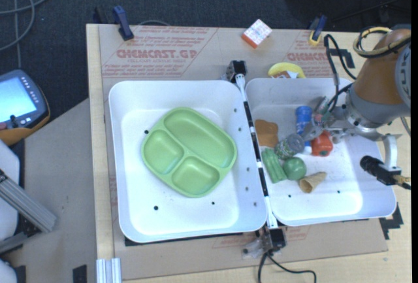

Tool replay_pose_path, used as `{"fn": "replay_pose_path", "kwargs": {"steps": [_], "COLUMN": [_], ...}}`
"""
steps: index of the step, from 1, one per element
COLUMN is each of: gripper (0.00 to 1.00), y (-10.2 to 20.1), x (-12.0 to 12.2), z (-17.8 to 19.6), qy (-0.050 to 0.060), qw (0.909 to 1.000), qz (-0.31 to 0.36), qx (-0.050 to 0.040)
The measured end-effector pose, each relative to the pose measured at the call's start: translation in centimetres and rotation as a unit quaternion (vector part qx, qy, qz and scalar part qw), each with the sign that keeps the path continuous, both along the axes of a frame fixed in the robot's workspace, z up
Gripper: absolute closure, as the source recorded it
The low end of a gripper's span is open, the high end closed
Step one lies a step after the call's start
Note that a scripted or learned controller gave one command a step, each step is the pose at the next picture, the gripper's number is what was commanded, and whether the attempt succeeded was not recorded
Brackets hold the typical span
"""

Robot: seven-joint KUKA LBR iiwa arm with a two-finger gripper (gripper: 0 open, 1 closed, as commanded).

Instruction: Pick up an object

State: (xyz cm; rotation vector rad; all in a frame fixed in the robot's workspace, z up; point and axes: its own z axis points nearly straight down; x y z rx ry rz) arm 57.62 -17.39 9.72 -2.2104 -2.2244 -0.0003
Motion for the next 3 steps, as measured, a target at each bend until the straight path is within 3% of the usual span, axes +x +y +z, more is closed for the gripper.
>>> {"fn": "replay_pose_path", "kwargs": {"steps": [1,2,3], "gripper": [1.0,1.0,0.0], "y": [-0.4,5.0,4.6], "x": [-0.1,0.4,0.2], "z": [1.8,-1.3,-1.3], "qy": [-0.003,-0.002,-0.001], "qw": [1.0,1.0,1.0], "qz": [-0.003,-0.001,-0.003], "qx": [-0.0026,-0.0009,-0.0018]}}
